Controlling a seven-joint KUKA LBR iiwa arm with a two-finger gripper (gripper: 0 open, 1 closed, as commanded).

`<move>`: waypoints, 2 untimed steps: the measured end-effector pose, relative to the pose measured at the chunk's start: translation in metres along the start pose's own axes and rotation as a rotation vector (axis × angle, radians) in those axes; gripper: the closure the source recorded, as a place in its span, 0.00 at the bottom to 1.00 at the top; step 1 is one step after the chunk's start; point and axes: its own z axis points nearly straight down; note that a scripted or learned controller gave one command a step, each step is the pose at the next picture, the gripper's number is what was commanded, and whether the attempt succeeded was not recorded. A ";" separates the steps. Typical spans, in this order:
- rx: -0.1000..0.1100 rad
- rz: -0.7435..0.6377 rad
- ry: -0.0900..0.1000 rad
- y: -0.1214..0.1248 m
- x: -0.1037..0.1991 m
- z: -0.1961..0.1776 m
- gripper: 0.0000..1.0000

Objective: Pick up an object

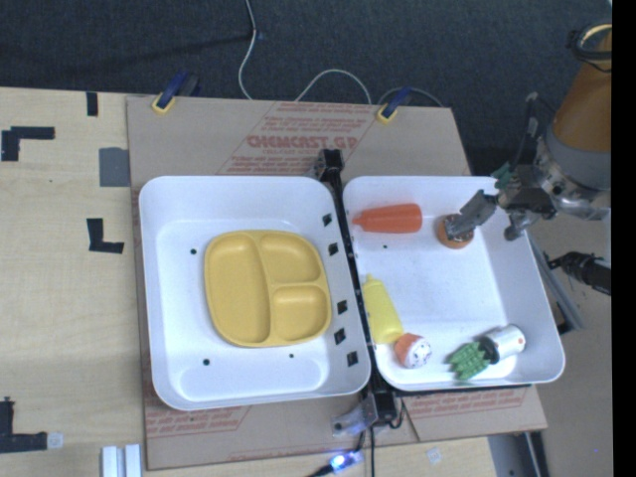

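Observation:
The right bin [517,286] holds an orange carrot-shaped toy [388,219] near its far left. A small round brown piece [455,233] lies near the far edge. A yellow bottle-shaped toy [381,309] rests against the left wall. An orange-and-white piece [409,350], a green toy [467,359] and a white cylinder [505,341] sit at the near edge. My gripper [495,217] hangs over the bin's far right corner and is open, with nothing between its fingers. One fingertip [469,217] is just above the brown piece.
The left bin [169,266] holds a yellow divided plate [266,286]. A black divider [343,266] runs between the bins. Cardboard [298,142] lies under both, with a white cable [298,87] behind.

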 end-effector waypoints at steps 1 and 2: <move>-0.009 -0.002 -0.002 0.002 0.000 -0.004 0.00; -0.003 -0.001 0.000 -0.004 -0.002 0.058 0.00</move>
